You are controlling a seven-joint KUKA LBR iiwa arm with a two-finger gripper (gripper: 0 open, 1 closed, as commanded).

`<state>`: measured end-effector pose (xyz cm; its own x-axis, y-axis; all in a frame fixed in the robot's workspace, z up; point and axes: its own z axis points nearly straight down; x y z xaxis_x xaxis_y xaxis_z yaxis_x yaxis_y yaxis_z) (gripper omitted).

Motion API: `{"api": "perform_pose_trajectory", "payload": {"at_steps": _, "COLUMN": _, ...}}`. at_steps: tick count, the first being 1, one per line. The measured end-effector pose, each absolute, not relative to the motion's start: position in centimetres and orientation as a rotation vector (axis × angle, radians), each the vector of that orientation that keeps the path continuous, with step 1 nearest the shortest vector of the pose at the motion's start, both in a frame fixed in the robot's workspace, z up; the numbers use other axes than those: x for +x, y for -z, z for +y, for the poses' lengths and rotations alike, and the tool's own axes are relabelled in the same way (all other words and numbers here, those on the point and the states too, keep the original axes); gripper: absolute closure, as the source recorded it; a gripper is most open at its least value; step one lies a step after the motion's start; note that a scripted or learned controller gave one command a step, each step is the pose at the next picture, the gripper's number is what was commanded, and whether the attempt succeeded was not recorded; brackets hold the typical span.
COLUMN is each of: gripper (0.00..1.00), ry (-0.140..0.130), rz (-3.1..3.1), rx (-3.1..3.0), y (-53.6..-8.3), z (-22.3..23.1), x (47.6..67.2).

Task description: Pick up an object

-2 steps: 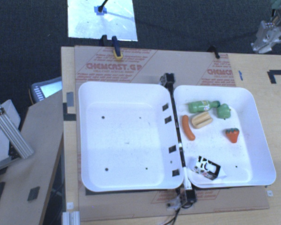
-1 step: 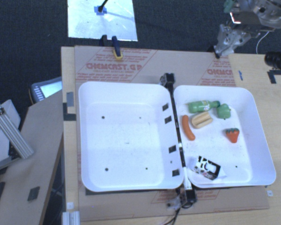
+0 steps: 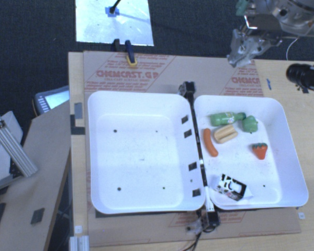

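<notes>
Grey metal arm [image 3: 290, 7], teal fitting, thin white cable.

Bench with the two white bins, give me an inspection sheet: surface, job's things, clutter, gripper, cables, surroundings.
Surface: bench with printed cardboard under two white bins, left bin and right bin, side by side.
Job's things: all in the right bin: green bottle, green pepper, tan bun, orange carrot, strawberry, black-and-white packet.
Clutter: yellow-and-blue clamp at the bench's far edge.
Gripper: gripper raised above the far edge, beyond the right bin, holding nothing visible.
Cables: white cable by the arm.
Surroundings: shiny sheet on dark floor; aluminium rail at left.
</notes>
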<state>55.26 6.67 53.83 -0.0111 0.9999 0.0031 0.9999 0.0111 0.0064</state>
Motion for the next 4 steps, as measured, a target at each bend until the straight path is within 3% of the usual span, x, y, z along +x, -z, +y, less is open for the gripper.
{"api": "perform_pose_trajectory", "payload": {"at_steps": 2, "gripper": 1.0, "ry": 0.001, "rz": 2.238, "rx": 2.21, "y": -46.4, "z": 24.0, "x": 56.8}}
{"api": "perform_pose_trajectory", "payload": {"at_steps": 3, "gripper": 1.0, "ry": -0.014, "rz": 2.222, "rx": 2.216, "y": -54.0, "z": 23.4, "x": 58.7}}
{"api": "perform_pose_trajectory", "payload": {"at_steps": 4, "gripper": 1.0, "ry": -0.003, "rz": 2.231, "rx": 2.214, "y": -53.6, "z": 23.5, "x": 50.7}}
